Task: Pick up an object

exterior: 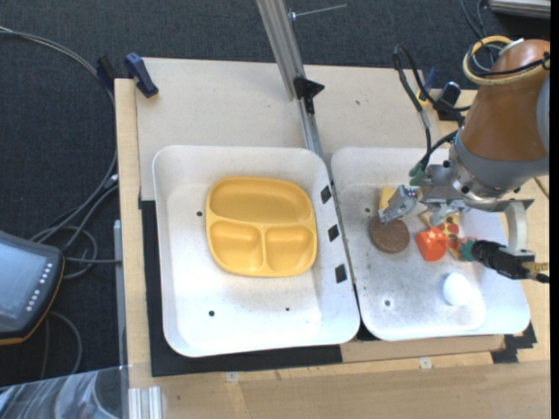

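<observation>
- Step in hand, as a judgement: approach/descent. The arm's claw (403,206) hangs low over the right bin (367,312), at the upper edge of the brown disc (389,236), w/ nothing seen between its fingers, so no grasp yet.
- Claw state: fingers look slightly spread, tips pointing down-left toward the disc; partly hidden by the wrist, so only a probable read.
- Task's thing: any obj. will do. Nearest candidate is the brown disc, lying flat in the right bin near its left wall. Just beside it sit a yellow piece (386,198) (above), an orange-red lump (431,245) (right), and a white rounded object (455,288) lower right, apart from the rest.
- Next move prob. calls for: centring over one item, dropping the last bit, pinching. The disc is flat and low, so the fingers need to straddle its rim close to the bin floor; risk of sliding it or nudging the neighbours.
- Materials/shapes: bins are shallow white trays, speckled, rounded corners. Disc looks matte, round, thin. Orange-red lump looks glossy, plastic-like, irregular. White object smooth, ball-ish.
- Left bin (175,234) holds a yellow divided plate (261,225), smooth plastic, three compartments, rounded rectangle.
- Counter (218,103) is pale, board-like.
</observation>
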